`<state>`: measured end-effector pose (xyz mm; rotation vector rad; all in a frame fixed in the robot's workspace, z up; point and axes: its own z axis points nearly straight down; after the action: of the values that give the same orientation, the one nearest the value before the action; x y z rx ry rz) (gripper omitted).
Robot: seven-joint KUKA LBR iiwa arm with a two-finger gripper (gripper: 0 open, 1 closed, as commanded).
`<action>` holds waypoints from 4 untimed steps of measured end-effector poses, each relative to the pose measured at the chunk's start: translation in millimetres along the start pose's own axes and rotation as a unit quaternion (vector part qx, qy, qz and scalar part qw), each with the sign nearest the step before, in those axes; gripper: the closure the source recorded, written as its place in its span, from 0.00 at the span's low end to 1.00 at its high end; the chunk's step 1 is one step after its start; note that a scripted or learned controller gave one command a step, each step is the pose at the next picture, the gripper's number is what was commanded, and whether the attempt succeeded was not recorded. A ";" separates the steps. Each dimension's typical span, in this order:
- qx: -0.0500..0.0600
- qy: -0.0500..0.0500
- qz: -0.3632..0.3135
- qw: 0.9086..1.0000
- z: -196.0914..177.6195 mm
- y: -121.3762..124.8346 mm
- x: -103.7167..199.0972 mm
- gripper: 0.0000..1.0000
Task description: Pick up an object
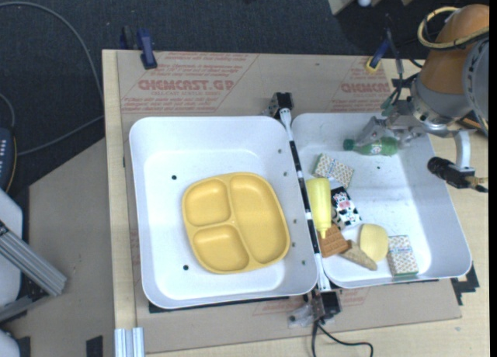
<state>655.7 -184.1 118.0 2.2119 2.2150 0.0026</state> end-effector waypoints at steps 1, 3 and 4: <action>-0.006 -0.004 0.000 1.000 20.9 16.8 42.3 0.00; -0.010 -0.001 -0.001 1.000 20.6 18.6 86.7 0.00; -0.008 0.003 -0.001 1.000 20.6 15.0 80.7 0.00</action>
<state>670.7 -103.6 97.0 2.2032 2.2125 0.0271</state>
